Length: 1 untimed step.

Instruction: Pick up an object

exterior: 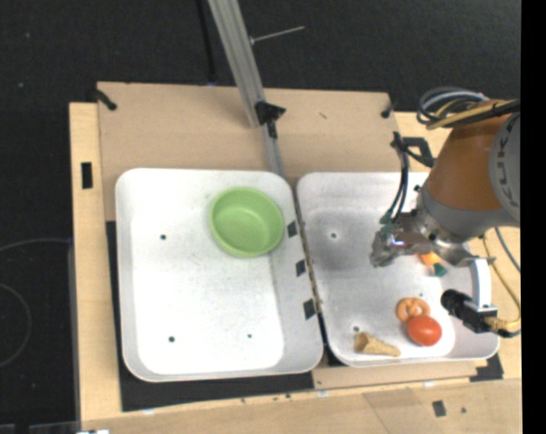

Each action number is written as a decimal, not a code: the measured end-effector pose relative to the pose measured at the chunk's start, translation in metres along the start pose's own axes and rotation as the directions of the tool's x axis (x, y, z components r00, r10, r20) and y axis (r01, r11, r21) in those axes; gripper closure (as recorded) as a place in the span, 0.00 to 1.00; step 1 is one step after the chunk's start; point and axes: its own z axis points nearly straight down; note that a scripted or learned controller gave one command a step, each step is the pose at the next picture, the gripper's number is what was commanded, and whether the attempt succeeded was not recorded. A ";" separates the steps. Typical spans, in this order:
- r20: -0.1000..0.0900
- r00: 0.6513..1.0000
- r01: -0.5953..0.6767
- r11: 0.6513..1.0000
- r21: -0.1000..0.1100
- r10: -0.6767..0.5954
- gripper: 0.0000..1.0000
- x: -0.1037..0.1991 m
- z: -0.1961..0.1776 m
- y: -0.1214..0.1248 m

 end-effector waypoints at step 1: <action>0.000 1.000 0.000 1.000 0.005 0.000 1.00 -0.001 -0.051 0.002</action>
